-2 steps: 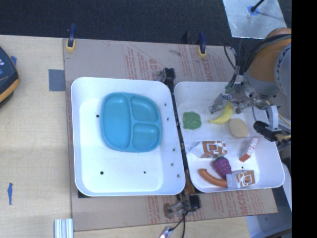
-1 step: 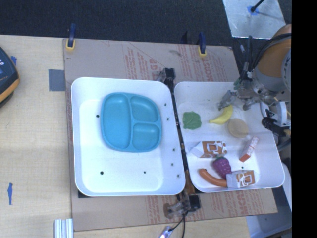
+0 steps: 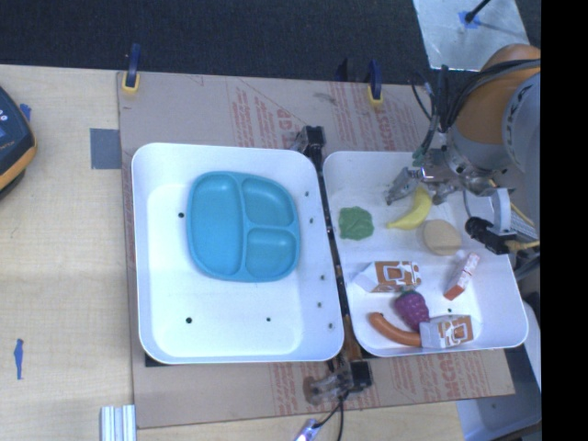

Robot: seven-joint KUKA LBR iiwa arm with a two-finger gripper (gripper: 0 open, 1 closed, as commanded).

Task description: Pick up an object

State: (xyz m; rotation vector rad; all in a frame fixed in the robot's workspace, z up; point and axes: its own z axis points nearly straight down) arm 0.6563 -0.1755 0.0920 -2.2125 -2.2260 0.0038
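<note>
In the right bin [image 3: 514,329] lie a yellow banana [image 3: 412,213], a green leafy piece [image 3: 356,222], a beige round piece [image 3: 442,237], a purple grape bunch [image 3: 411,306], an orange-red sausage [image 3: 391,330], two small white cartons [image 3: 397,275] [image 3: 448,330] and a red-and-white tube [image 3: 462,277]. My gripper [image 3: 419,187] hangs over the bin's far part, right above the banana's upper end. Its fingers stand spread, open, one on each side of that end. Nothing is lifted.
The left bin [image 3: 165,329] holds a blue three-compartment plate [image 3: 243,225]. Black clips join the two bins at the far [image 3: 313,139] and near [image 3: 354,375] ends. The arm [image 3: 496,108] with cables comes in from the right above the right bin's far corner.
</note>
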